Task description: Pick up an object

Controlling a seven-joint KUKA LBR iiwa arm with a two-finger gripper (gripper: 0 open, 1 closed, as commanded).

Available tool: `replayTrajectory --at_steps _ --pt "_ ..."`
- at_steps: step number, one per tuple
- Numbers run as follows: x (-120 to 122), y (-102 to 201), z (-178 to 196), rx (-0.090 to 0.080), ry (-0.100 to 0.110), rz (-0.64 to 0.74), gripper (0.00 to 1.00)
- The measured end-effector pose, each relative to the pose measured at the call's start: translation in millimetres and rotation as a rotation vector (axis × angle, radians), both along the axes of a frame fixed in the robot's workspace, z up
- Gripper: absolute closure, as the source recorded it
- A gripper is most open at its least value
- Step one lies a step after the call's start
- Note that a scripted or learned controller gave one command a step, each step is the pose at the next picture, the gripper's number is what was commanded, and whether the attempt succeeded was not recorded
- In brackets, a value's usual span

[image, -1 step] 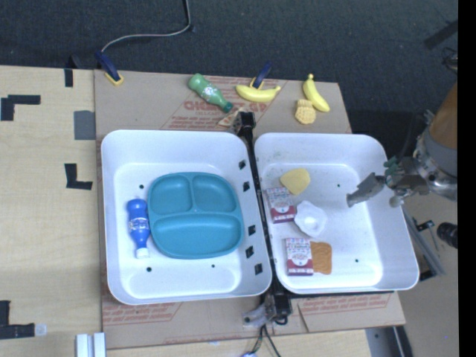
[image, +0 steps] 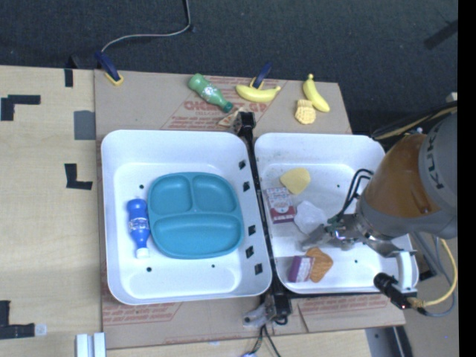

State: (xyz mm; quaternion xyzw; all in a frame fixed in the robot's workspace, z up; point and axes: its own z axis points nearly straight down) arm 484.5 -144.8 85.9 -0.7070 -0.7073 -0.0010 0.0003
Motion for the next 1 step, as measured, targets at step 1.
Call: replayTrajectory --at_steps 1 --pt "56.7 43.9 0.5 -0.002 -0.005 0.002 0.00"
